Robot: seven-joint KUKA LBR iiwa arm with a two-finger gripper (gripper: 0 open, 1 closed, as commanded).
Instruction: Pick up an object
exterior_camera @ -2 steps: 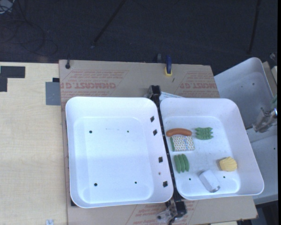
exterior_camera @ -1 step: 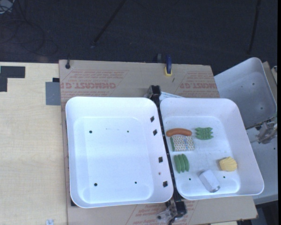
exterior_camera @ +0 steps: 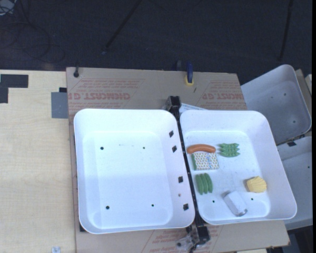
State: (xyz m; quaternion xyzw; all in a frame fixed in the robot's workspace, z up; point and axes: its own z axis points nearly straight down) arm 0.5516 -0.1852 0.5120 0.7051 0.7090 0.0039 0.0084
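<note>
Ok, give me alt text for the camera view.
Two shallow white bins sit side by side; the right white bin holds an orange sausage-shaped toy, two green pea-pod toys, a speckled square block, a yellow corn-like piece and a grey cylinder.

Two bins are sitting side by side on a board [exterior_camera: 121, 91] that is lying on the bench [exterior_camera: 26, 167]. The left bin [exterior_camera: 87, 141] is touching the right bin [exterior_camera: 263, 136] along a clipped seam. In the right bin, a sausage [exterior_camera: 200, 148] is lying at the far left, a pea pod [exterior_camera: 228, 150] just right of it, a patterned block [exterior_camera: 205, 161] touching the sausage's near side, another pod [exterior_camera: 204, 183] nearer still, a corn piece [exterior_camera: 256, 184] at the right, and a cup [exterior_camera: 235, 202] lying nearest.
</note>
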